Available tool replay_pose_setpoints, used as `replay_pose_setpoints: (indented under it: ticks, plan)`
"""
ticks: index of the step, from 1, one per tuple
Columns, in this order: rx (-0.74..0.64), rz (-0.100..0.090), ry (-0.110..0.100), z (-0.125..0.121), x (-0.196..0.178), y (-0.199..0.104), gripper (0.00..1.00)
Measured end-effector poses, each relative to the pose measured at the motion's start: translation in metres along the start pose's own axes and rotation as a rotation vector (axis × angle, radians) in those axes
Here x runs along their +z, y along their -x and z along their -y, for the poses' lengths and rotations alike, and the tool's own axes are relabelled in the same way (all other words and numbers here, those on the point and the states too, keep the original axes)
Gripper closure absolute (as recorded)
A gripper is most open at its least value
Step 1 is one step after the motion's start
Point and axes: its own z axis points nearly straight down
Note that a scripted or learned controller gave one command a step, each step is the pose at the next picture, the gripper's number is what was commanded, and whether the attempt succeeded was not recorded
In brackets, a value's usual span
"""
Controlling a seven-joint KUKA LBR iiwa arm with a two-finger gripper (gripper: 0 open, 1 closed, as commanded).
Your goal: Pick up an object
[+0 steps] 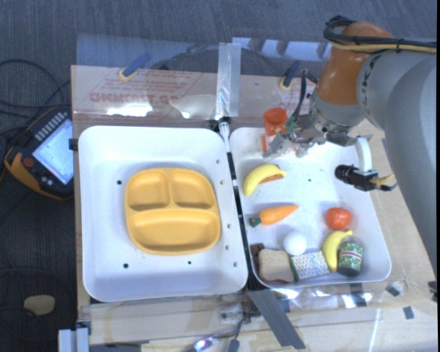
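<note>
Nothing is lifted yet, as far as we can judge: every object lies in the right bin (381,218). The orange cup (275,118) stands at its far left corner, just beside the gripper (287,142), with a banana (262,177) and a carrot (275,214) nearer the middle. We cannot tell how wide the fingers stand or whether they touch the cup; the blurred wrist muddles them. The left bin (103,196) carries a yellow tray (173,210).
</note>
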Motion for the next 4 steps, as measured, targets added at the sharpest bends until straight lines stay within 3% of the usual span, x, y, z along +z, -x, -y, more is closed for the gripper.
replay_pose_setpoints:
  ticks: [1, 2, 3, 4]
  plan:
    - [-0.132, -0.002, 0.002, 0.057, -0.088, -0.037, 1.00]
    - [-0.132, -0.003, 0.002, 0.057, -0.088, -0.037, 0.00]
    - [-0.168, 0.003, 0.014, 0.047, 0.046, -0.005, 0.00]
    - [-0.196, 0.003, 0.011, 0.004, 0.047, -0.014, 0.00]
